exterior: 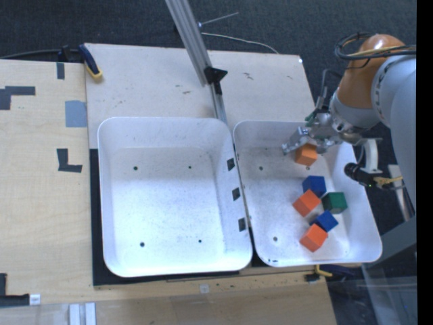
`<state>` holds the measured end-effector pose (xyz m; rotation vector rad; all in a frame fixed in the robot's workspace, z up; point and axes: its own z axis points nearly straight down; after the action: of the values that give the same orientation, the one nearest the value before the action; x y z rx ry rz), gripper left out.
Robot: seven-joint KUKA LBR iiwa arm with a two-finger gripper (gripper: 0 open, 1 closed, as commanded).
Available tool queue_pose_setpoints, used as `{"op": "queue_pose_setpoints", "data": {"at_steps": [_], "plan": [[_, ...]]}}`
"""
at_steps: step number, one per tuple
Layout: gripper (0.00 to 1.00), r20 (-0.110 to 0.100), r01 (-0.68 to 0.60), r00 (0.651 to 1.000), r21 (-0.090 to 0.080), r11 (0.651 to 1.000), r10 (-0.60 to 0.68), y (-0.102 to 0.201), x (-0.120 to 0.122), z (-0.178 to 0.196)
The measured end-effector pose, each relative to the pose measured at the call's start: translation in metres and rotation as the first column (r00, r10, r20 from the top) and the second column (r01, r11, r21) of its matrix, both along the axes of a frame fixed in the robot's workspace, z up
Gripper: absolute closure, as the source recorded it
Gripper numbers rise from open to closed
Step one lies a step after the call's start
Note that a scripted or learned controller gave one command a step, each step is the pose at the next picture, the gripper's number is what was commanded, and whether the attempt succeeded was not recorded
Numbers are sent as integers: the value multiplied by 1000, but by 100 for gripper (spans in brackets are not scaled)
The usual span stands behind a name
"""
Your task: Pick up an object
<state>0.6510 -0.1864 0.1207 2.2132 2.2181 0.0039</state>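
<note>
We are holding a small orange wooden cube (306, 156) between our gripper (304, 147) fingers; it is looking light, rigid, flat-sided.

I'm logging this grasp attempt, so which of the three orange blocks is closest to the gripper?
The orange block right under the gripper, near the right bin's far end. The other two orange blocks lie farther down among the blue and green blocks.

An orange block (306, 156) is sitting tilted between the gripper's (302, 145) fingers, hanging over the right bin's (270, 249) upper part.
</note>
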Motion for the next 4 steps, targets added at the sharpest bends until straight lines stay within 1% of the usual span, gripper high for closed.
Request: {"op": "queue_pose_setpoints", "data": {"at_steps": [1, 2, 3, 4], "plan": [[100, 2, -1, 1000, -1, 1000, 1, 1, 1, 9], [0, 0, -1, 1000, 0, 1000, 1, 1, 0, 8], [100, -1, -2, 1000, 1, 1000, 2, 1, 0, 18], [100, 0, -3, 1000, 1, 1000, 3, 2, 0, 28]]}}
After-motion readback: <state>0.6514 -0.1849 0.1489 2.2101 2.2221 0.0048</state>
